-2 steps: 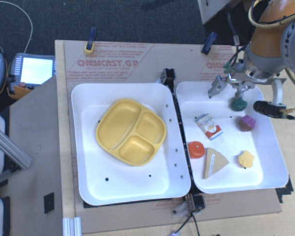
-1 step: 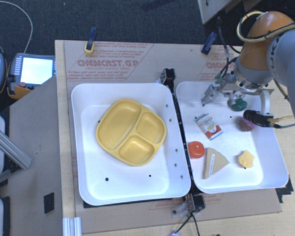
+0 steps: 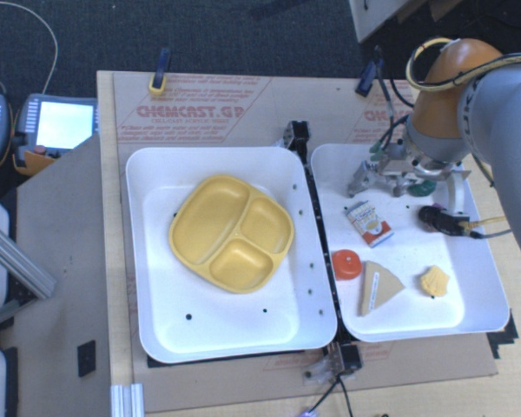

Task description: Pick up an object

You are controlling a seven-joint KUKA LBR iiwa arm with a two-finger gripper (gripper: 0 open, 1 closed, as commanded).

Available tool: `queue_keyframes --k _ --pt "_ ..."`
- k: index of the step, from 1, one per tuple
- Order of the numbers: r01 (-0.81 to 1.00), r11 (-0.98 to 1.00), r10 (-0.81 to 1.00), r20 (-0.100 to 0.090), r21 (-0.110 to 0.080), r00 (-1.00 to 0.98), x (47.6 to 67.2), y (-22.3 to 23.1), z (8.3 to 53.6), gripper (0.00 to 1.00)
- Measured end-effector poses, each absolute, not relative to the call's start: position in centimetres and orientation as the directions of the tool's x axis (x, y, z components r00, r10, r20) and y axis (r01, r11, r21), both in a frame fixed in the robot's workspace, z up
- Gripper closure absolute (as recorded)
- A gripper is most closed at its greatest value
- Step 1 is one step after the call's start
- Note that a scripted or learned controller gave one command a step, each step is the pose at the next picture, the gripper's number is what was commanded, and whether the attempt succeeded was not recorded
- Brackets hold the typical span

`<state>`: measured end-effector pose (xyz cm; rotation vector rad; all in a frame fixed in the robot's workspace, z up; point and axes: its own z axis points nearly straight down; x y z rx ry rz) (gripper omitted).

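Observation:
My gripper [image 3: 384,181] hangs over the far end of the right bin [image 3: 482,315], with the grey arm and its orange band behind it. Just in front of it lies a small white, red and blue carton [image 3: 367,221]. Nearer the front lie a round orange-red piece [image 3: 346,264], a tan wedge [image 3: 378,287] and a small yellow chunk [image 3: 434,281]. A bit of green [image 3: 426,184] shows right beside the gripper, too hidden to identify. Nothing is visibly held.
The left bin [image 3: 148,233] holds a yellow divided plate [image 3: 233,232] in its middle. A black divider [image 3: 317,224] runs between the bins. A blue and yellow clamp [image 3: 160,75] sits at the bench's back edge, and screens stand at far left.

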<state>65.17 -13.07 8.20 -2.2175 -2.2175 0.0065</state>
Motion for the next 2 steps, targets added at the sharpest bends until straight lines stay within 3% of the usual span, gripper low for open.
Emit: queue_keyframes --k 1,2 --pt "1.0 0.0 1.0 0.0 0.001 0.0 65.4 -13.1 9.6 1.0" --pt "1.0 0.001 1.0 -0.002 0.007 -0.001 66.1 -13.2 14.1 1.0"
